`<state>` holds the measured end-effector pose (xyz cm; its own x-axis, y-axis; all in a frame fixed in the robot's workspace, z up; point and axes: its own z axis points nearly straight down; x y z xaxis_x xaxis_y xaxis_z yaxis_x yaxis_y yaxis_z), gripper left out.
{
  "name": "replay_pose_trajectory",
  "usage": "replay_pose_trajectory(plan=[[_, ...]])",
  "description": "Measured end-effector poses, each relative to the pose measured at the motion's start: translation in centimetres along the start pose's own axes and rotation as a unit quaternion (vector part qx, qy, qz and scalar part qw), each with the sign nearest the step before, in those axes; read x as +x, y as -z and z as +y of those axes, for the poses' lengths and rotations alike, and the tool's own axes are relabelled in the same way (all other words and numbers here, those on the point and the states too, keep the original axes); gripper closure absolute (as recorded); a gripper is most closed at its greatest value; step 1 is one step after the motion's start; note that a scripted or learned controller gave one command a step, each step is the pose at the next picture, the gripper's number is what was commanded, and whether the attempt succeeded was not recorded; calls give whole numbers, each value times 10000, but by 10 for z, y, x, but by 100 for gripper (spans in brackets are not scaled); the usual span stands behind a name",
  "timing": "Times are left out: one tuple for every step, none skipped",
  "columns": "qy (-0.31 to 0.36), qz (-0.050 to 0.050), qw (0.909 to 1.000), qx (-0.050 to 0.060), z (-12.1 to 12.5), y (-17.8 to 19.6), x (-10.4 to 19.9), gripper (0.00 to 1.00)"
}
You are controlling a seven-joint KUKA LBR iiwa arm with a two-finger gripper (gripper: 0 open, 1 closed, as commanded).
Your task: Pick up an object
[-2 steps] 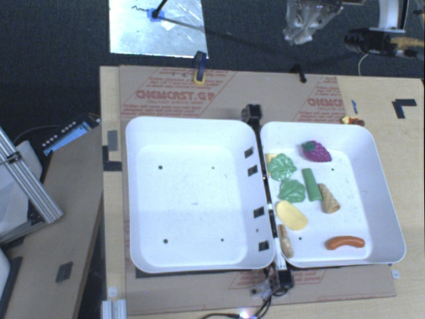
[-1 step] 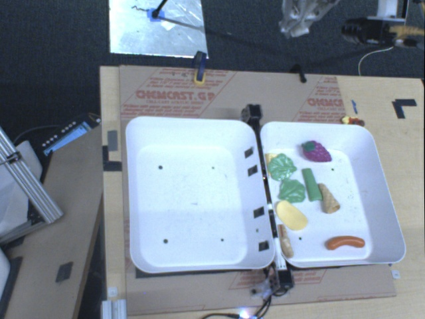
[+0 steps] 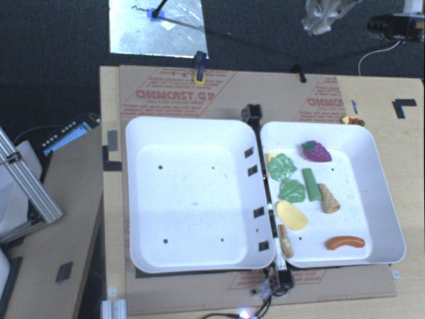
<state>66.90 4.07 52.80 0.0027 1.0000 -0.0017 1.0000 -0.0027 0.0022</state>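
I see the gripper [image 3: 323,20] up high at the far right, well away from the bins, and I cannot tell how it is set. All the toy food lies in the right bin [image 3: 382,198]: purple grapes [image 3: 316,151], green leaves [image 3: 282,166], a yellow piece [image 3: 291,215] and an orange sausage [image 3: 345,242]

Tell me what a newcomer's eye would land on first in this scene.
First, the cluster of bright toy foods in the right bin: purple grapes at the far side, two green leafy pieces near the divider, a yellow piece, and an orange sausage at the near edge. Next, the broad white left bin beside it. The gripper hangs high at the top right, well away from the bins.
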Motion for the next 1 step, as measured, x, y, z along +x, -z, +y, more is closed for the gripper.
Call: replay_pose_trajectory(plan=[[7, 3, 10000, 4, -1, -22, -39, 100]])
